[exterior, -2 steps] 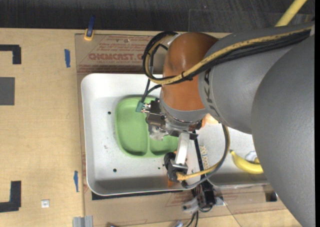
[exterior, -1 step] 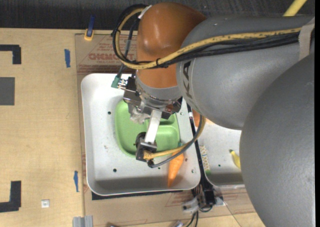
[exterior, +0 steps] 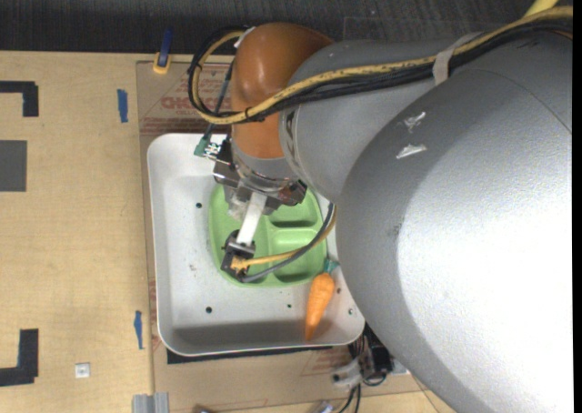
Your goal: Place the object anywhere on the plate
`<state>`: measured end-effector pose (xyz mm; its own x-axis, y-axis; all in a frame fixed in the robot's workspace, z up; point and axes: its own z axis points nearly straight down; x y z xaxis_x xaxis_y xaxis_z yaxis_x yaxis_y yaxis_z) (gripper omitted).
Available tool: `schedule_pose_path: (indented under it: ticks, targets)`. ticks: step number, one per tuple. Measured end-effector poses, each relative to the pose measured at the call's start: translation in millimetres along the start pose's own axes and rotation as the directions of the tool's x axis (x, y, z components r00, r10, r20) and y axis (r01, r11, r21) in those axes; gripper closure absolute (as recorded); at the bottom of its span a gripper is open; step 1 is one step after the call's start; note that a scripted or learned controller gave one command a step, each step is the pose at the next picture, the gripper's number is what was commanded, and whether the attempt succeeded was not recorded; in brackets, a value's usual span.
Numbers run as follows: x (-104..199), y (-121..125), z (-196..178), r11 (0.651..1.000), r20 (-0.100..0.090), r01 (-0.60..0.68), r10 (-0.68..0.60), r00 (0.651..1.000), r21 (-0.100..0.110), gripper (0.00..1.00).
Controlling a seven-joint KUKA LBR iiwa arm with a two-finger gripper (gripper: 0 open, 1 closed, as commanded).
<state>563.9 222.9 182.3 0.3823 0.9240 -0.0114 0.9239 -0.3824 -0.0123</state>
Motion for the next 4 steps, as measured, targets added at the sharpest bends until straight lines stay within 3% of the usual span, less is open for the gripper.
schedule_pose_path:
  ticks: [1,2,3,4]
  targets:
    - [2.5,0.6,-13.7,1.000,-0.005,0.004,-0.004,1.000,-0.005,1.00]
    - [11.5,21.0,75.4,0.961,-0.008,0.275,-0.276,0.961,-0.016,1.00]
    - [-24.0,-12.8,35.0,0.767,-0.002,0.642,-0.642,0.767,-0.009,1.00]
    - [-96.2,-11.6,-45.2,0.681,0.005,0.732,-0.732,0.681,-0.023,1.00]
